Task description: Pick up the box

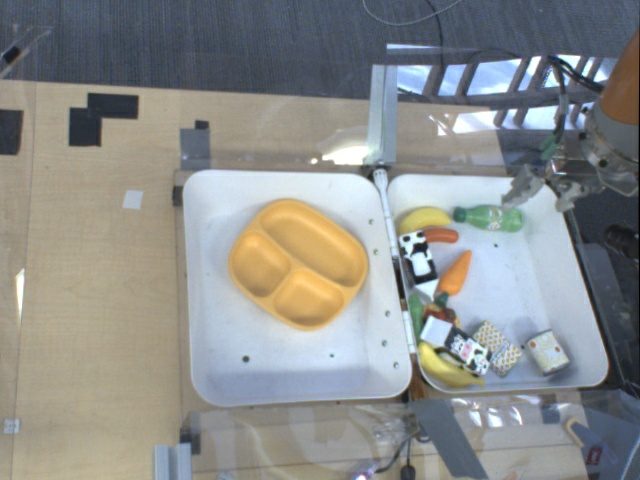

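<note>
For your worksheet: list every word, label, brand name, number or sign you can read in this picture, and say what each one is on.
No text can be read.
Black-and-white box: cow-like patches, no legible words.
Small patterned boxes: print too small and blurred.
Green bottle: label blurred.
Small cup: markings too small to read.

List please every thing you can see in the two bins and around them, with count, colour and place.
shallow white plastic bins: 2, white, side by side on the bench
yellow divided plastic plate: 1, yellow, middle of the left bin
yellow toy bananas: 2, yellow, right bin, one at the far left, one at the near left
green plastic bottle: 1, green, lying at the far side of the right bin
orange toy carrot: 1, orange, centre of the right bin
small patterned box: 1, checkered, near side of the right bin
small paper cup: 1, pale, near right corner
gripper: 1, grey, above the right bin's far right corner
</note>
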`<state>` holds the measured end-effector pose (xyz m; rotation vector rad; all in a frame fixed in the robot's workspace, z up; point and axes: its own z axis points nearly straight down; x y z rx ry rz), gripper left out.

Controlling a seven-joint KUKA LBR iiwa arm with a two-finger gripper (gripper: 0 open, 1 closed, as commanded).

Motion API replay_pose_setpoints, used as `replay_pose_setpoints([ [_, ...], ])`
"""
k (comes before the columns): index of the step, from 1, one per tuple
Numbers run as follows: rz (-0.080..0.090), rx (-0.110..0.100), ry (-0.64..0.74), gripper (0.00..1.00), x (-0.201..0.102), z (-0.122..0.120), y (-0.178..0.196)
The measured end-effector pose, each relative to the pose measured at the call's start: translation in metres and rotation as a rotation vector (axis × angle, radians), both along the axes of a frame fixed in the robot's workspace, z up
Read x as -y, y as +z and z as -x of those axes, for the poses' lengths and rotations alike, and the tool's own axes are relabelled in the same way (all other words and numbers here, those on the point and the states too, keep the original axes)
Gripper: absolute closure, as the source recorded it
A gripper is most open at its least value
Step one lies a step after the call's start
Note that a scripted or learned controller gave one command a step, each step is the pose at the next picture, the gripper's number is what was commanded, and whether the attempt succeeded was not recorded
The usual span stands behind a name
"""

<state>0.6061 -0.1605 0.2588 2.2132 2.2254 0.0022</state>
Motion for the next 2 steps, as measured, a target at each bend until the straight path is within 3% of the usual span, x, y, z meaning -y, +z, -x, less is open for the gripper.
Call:
replay_pose_setpoints([
  [1, 0.0, 0.0, -0.042, 0.0, 0.033, 0.036, -0.101],
  [2, -0.001, 0.003, -0.161, 0.0, 0.039, 0.069, -0.164],
])
